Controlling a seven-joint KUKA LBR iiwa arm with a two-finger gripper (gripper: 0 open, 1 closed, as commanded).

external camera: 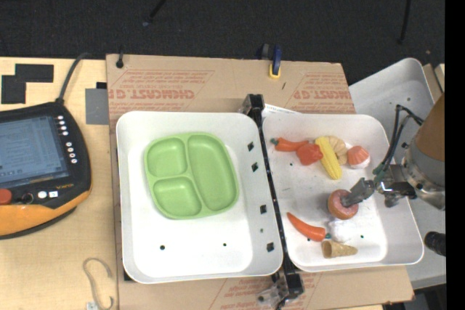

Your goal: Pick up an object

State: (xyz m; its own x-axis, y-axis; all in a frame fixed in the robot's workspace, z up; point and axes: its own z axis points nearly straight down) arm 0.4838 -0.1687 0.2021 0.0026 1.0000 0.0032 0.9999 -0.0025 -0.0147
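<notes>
Reaching in from the right, the hand (357, 194) sits at a round red toy (341, 204) in the right bin (396, 247). Grip state: cannot tell. Green tray (192, 175) in left bin (138, 243).

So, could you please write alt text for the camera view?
The gripper reaches from the right onto a round pink toy in the right bin, among toy foods. The left bin holds a green divided plate.
</notes>
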